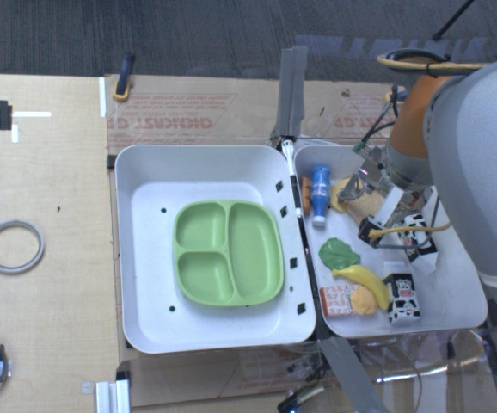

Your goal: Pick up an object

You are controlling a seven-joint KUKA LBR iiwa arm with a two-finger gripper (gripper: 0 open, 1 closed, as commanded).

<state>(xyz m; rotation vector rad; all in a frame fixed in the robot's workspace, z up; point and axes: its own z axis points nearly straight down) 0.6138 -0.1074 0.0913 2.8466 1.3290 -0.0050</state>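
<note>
You see a dark grey carpet floor [188, 15] behind the light wooden bench [42, 317], partly covered by cardboard [197, 110].

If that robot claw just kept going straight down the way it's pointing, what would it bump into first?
Probably the tan, bread-like item in the right bin: the gripper hangs just above it, aimed down and leftward. Depth is hard to judge from this slanted view, so it could instead reach bare bin floor beside it, short of the blue bottle.

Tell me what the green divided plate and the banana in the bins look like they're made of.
Green divided plate: probably moulded plastic, with uniform pale green colour, rounded compartment walls and a soft, fairly matte sheen. Banana: likely a plastic toy, given its smooth, even yellow skin, though the view is too coarse to rule out real fruit.
</note>
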